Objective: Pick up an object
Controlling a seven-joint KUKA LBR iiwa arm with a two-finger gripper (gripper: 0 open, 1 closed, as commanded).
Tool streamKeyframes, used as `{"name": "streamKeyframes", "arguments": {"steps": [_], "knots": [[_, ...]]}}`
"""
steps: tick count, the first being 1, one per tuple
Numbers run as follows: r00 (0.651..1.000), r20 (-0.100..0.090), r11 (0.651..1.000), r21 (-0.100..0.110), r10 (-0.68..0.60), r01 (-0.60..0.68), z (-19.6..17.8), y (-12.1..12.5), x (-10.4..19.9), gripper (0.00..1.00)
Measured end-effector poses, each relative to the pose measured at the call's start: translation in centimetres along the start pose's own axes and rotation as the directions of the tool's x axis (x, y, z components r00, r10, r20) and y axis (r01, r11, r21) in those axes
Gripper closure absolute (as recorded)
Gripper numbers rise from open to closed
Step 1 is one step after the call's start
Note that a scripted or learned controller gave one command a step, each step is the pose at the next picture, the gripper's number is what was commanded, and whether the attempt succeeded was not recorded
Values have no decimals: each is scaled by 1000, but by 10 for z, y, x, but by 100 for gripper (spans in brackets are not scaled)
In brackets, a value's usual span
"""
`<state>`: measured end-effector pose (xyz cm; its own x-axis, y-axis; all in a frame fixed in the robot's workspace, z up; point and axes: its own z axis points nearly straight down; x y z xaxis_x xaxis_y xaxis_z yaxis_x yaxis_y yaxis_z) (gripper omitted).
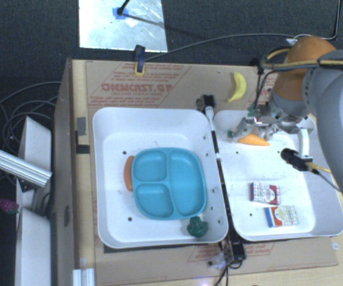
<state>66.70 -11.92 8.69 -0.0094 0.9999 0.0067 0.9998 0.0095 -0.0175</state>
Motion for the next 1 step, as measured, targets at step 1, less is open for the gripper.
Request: {"name": "streamKeyframes", "arguments": {"steps": [1], "knots": [[1000, 0, 1000, 6, -4, 4, -9, -1, 0, 100]]}}
